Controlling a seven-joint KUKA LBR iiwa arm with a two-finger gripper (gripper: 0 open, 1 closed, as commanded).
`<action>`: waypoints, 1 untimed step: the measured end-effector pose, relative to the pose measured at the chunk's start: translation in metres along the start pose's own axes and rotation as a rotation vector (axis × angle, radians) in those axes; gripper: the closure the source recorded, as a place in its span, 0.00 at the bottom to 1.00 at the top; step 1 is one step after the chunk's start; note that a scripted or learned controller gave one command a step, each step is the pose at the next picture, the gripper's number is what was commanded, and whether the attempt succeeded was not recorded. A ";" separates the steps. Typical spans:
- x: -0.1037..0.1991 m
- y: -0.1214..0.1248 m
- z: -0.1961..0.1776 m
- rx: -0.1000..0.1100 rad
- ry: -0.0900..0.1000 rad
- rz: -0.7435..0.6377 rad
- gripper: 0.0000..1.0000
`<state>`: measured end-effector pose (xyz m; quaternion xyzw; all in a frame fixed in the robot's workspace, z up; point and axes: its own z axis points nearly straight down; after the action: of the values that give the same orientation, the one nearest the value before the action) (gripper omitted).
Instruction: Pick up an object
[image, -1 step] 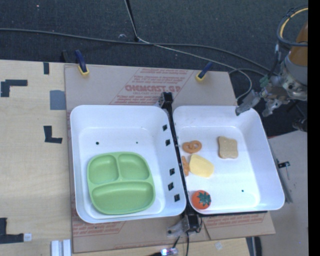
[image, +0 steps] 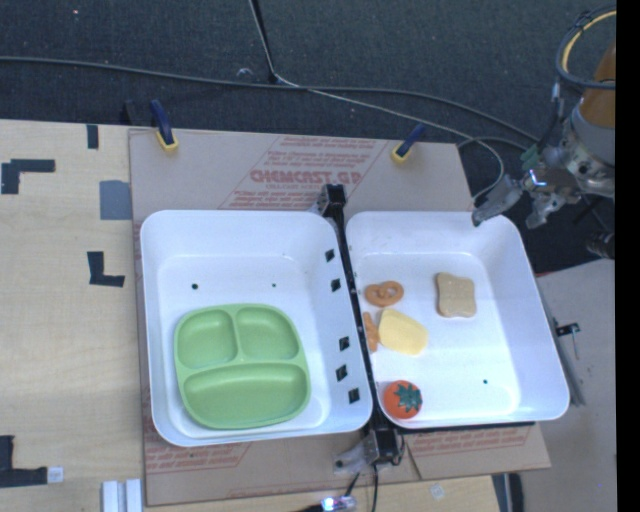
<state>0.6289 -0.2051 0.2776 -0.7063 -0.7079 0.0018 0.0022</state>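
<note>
Several toy foods lie in the right bin (image: 520, 330): a tan bread slice (image: 455, 295), an orange pretzel (image: 383, 293), a yellow cheese wedge (image: 402, 332) with a small orange piece (image: 370, 330) at its left, and a red tomato (image: 403, 399) near the front. My gripper (image: 515, 208) hangs over the bin's far right corner, above and right of the bread. It is open, its two fingers spread apart with nothing between them.
The left bin (image: 160, 260) holds a green divided plate (image: 241, 365). A black divider (image: 345, 300) runs between the bins. Two clamps (image: 163, 128) (image: 405, 148) pin the cardboard sheet at the back, where cables cross the dark floor.
</note>
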 end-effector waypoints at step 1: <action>0.004 -0.010 0.060 0.006 0.002 0.000 0.00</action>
<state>0.6185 -0.2007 0.2181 -0.7064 -0.7078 0.0034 0.0049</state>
